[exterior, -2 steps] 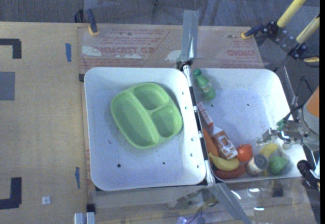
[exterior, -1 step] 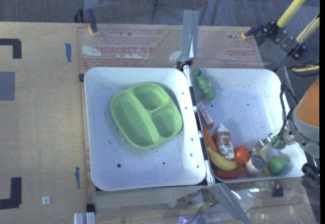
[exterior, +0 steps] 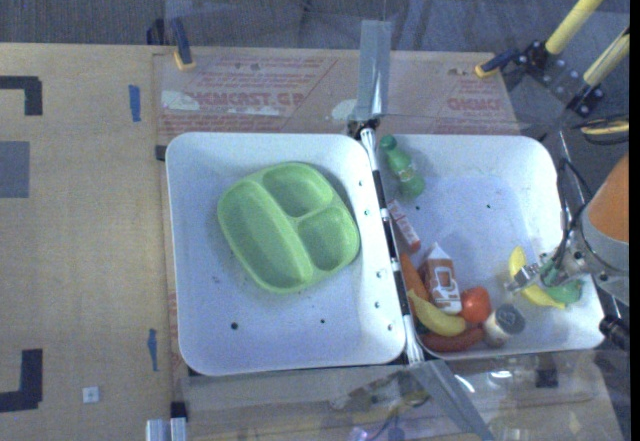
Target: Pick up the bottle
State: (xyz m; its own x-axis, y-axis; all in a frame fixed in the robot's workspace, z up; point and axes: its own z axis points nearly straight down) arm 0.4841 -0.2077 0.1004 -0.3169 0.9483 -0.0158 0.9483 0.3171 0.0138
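Observation:
The bottle is small, green and clear, with a green cap. It lies in the far left corner of the right bin, along the wall between the two bins. My gripper is low over the near right part of that bin, well away from the bottle. It sits right by a yellow piece and a yellow and green toy. The arm's orange band is at the right edge.
Along the right bin's left wall lie a small red and white pack, a carton, a banana, a tomato, a red pepper and a grey can. A green divided plate sits in the left bin.

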